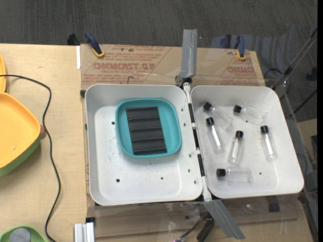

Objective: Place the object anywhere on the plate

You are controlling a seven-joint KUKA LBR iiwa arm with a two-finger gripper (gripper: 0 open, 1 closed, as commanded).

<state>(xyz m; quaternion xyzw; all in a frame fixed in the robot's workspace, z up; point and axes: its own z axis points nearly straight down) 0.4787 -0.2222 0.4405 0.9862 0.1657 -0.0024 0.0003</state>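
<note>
A teal plate (174,130) with a dark ribbed insert lies in the left white bin (101,150), toward its back. Several clear vials with black caps are scattered in the right white bin (282,180): one (214,133) near the divider, one (235,146) in the middle, one (267,141) to the right, one (233,174) lying near the front, and two more at the back (247,112).
Yellow and green dishes (15,135) sit stacked on the wooden bench at far left, with a black cable (50,150) running beside them. Cardboard (131,64) lies behind the bins, held by clamps. A grey post (189,54) stands behind the divider.
</note>
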